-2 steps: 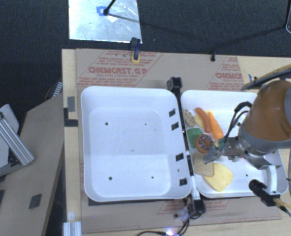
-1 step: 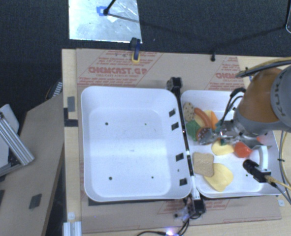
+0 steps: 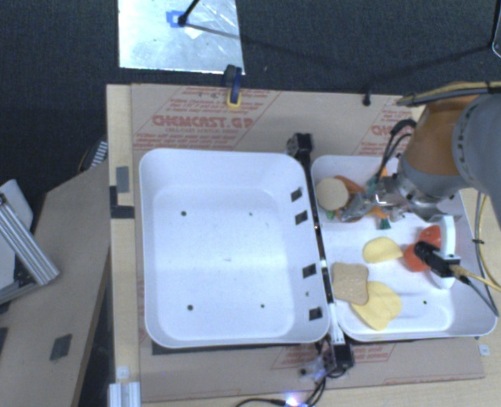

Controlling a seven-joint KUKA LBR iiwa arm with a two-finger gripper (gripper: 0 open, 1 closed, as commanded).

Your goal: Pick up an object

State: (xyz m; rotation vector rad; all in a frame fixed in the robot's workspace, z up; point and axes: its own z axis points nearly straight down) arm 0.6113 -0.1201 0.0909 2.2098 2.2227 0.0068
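Red print on the board [image 3: 201, 119] under bins, prob. "CHEMCAST GP"; rest illegible.

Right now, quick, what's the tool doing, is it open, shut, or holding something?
Tool: low in the right bin, near the round bun-like piece; open or shut cannot be told, and no held item is visible.

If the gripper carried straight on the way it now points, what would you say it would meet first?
The gripper points toward the view's left, low in the right bin. First in that line is probably the tan round piece with an orange piece behind it, though depth is unclear from above.
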